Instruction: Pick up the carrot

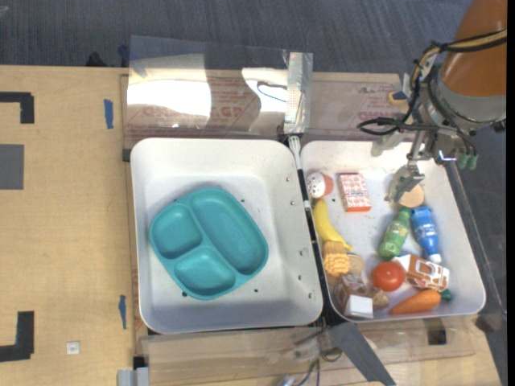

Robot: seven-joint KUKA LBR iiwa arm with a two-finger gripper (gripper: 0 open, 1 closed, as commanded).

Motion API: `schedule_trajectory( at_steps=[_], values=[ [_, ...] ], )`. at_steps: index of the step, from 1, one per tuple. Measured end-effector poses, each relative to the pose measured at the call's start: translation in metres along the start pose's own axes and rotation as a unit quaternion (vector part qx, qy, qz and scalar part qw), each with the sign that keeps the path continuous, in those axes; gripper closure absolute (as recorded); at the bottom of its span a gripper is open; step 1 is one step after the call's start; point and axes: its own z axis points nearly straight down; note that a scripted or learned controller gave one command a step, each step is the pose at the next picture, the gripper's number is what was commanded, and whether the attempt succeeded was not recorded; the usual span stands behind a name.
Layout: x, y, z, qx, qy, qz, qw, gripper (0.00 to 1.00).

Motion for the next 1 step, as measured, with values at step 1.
schedule_trajectory(
  at_steps=[1],
  values=[
    [0.0637,0.0526,0.0732,-0.001,0.004,0.001,1.0,0.0]
  ],
)
